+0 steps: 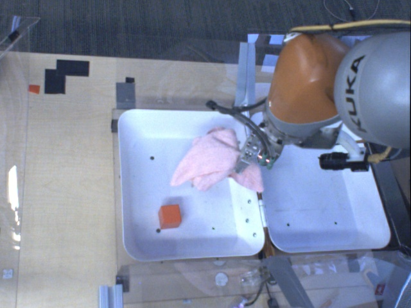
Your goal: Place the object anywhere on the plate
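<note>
A crumpled pink cloth (209, 159) lies in the left bin (141, 140), spreading from the bin's middle over to its right wall. A small orange cube (170, 216) sits apart from it, near the bin's front left. My gripper (246, 159) hangs from the orange wrist band (302, 82) and is down at the cloth's right side, touching or just above the fabric. The wrist body hides the cloth's far right edge.
The right bin (327, 217) lies under the arm, with a black part of the wrist (340, 162) sticking out above it. The divide between the two bins (262, 217) runs just below the gripper. Black markers (64, 74) lie on the bench at far left.
</note>
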`<state>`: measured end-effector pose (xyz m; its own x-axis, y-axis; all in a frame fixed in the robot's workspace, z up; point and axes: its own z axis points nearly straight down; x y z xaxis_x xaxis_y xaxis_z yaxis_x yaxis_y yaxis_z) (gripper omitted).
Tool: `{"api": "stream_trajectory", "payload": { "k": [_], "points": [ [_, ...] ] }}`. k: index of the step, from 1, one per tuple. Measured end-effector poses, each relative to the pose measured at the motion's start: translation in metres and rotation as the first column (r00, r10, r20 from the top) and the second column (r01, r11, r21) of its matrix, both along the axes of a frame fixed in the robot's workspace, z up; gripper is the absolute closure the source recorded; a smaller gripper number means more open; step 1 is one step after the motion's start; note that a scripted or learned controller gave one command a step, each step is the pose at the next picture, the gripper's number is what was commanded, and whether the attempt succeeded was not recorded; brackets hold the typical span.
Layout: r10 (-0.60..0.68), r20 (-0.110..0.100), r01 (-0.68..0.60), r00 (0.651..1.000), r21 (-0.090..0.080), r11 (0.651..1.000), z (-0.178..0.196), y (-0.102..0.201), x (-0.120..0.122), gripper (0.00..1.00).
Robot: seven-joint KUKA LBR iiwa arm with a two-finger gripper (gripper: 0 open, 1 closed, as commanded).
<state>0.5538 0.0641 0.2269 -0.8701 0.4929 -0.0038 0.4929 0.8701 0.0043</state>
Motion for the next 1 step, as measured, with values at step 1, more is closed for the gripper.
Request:
{"api": "stream_trajectory", "payload": {
  "k": [1],
  "points": [
    [0.389,0.0,-0.389,0.921,-0.001,0.921,-0.0026,0.044,-0.0232,1.0]
  ]
}}
